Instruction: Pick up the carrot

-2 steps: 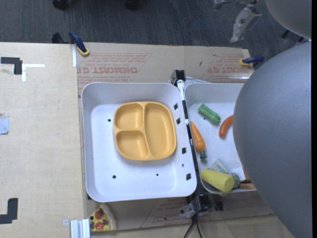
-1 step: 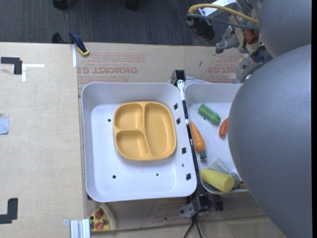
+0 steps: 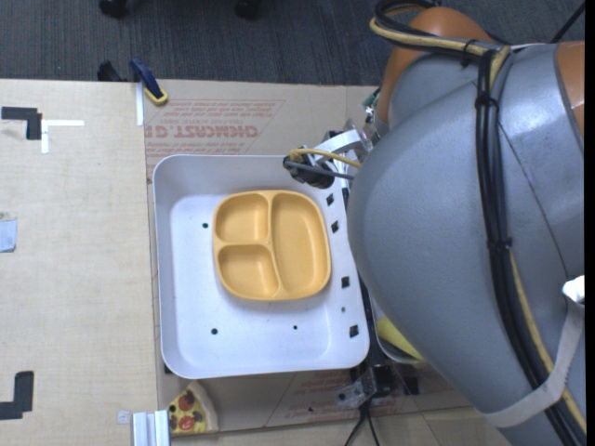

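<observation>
in the camera view, a white bin (image 3: 186, 342) is seen on the counter (image 3: 74, 277), with a yellow three-part plate (image 3: 272, 245) lying in it. the right side is covered by the grey arm (image 3: 465, 221). a yellow sliver (image 3: 402, 345) under the arm is possibly another object; the carrot cannot be made out.
</observation>
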`<state>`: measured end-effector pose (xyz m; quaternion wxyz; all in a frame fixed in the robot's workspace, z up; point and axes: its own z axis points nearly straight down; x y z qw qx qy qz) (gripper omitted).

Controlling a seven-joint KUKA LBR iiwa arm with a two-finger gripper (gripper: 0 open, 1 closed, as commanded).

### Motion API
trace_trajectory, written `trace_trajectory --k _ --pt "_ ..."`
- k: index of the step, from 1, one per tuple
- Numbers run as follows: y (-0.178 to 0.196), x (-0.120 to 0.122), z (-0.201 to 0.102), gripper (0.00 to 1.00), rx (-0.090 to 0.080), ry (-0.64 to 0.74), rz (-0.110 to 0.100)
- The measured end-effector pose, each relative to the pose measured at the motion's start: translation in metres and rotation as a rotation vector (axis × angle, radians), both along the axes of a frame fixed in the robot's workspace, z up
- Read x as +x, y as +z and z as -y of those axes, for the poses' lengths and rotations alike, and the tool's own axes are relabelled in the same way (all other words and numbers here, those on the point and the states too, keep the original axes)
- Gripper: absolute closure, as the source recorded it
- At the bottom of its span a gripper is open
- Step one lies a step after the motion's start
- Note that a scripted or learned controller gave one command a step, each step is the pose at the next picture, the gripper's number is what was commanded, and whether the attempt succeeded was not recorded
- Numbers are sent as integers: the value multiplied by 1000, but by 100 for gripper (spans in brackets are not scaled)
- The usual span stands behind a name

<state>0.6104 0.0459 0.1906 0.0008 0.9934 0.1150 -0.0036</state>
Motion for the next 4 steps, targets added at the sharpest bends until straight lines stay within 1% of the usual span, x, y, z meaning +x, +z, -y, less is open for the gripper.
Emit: trace_trajectory --k 1,2,3,4 --pt "131 30 -53 0 1 -1 7" --pt "138 30 -49 100 -3 -9 4" --pt "276 27 -62 100 0 -27 7" --pt "275 27 -62 0 0 -27 5"
